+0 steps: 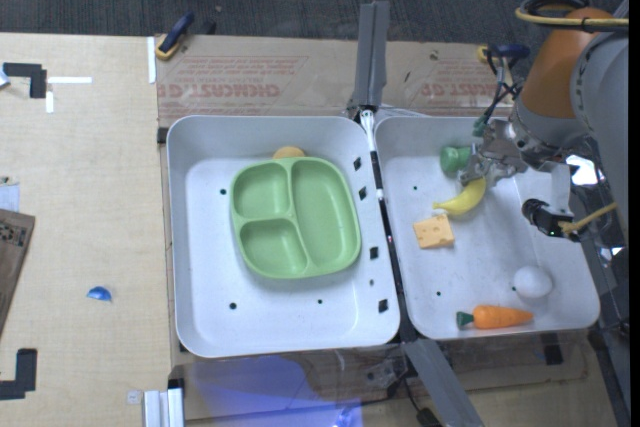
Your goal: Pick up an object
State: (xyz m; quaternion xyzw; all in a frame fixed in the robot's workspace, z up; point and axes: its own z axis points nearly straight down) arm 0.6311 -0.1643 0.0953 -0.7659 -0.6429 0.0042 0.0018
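Note:
In the right bin [470, 260] lie a yellow banana [462, 199], a yellow cheese wedge [433, 233], a small green object [455, 158], a white ball [532, 282] and an orange carrot [496, 317]. My gripper [490, 165] hangs low over the bin's far part, right at the banana's upper end and just right of the green object. The wrist hides its fingertips. Nothing visibly sits between them.
The left bin [200, 245] holds a green divided plate [296, 216] with a small orange-yellow thing [288, 153] peeking out behind it. The grey arm with its orange band [555, 70] fills the upper right. A divider [380, 215] separates the bins.

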